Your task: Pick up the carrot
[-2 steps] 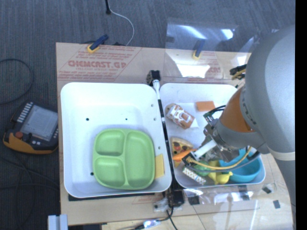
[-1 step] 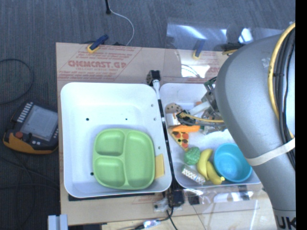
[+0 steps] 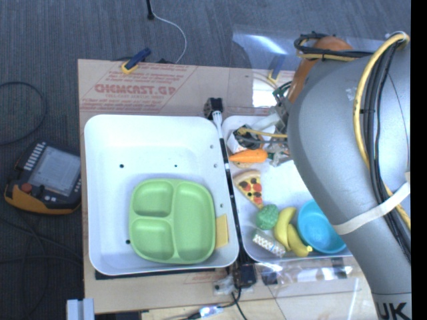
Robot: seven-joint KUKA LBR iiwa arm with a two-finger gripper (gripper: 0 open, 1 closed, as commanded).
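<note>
The carrot point(image 3: 247, 157) lies on its side in the far part of the right bin point(image 3: 291, 185), close to the wall that divides the two bins, its orange body running roughly left to right. The end effector point(image 3: 272, 153) sits just beside the carrot's right end, low in the same bin, with yellow cabling point(image 3: 257, 135) looped behind it; whether it is spread wide or narrowed on anything cannot be told, as the grey arm point(image 3: 347, 152) covers most of it. Nearer the camera in the right bin lie a toy pizza slice point(image 3: 251, 187), a green knobbly ball point(image 3: 267, 216), a banana point(image 3: 288, 231), a blue bowl point(image 3: 317, 231) touching the banana, and a small speckled packet point(image 3: 267, 244). The left bin point(image 3: 150, 145) holds a green divided plate point(image 3: 172, 221) with a yellow piece point(image 3: 221, 230) at its right edge. A teach pendant point(image 3: 44, 180) rests on the carpet point(image 3: 67, 19) left of the bench point(image 3: 137, 89).
</note>
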